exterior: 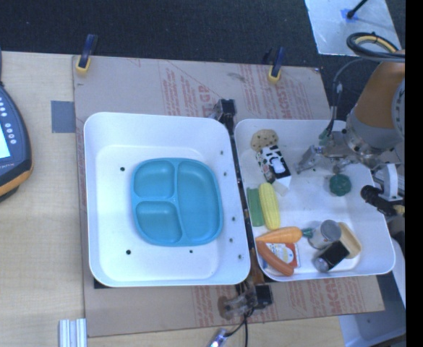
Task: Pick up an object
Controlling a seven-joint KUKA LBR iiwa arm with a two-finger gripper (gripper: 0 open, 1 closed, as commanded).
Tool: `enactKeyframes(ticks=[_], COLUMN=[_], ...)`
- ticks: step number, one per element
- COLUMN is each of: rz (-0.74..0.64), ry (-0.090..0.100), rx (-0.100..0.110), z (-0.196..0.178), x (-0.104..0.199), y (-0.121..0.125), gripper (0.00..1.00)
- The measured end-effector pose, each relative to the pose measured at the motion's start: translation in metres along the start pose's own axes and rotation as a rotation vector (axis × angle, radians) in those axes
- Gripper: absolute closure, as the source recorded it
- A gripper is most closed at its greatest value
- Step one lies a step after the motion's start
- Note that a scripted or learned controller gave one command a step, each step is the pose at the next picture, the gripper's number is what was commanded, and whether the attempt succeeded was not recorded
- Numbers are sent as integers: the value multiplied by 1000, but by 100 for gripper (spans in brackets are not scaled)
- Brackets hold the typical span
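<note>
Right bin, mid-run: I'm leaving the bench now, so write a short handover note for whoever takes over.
Gripper: low over the right bin's far end, beside the green ball; nothing seen held.
Right bin: cookie, cow-print pack, corn, carrot, red packet, can, black block.
Left bin: blue divided plate.
Done: nothing lifted yet.
Left: grasp one object and raise it; the ball looks nearest.
</note>
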State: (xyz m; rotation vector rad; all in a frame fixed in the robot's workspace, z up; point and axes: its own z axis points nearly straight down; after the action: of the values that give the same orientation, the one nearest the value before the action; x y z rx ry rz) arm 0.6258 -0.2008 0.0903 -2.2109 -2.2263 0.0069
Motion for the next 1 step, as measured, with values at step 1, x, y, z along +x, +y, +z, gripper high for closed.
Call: enactKeyframes(ticks=[1], rz=[2], ry=[1], rx=[-3], z=[-19], x=[49], y=[31], gripper=[0])
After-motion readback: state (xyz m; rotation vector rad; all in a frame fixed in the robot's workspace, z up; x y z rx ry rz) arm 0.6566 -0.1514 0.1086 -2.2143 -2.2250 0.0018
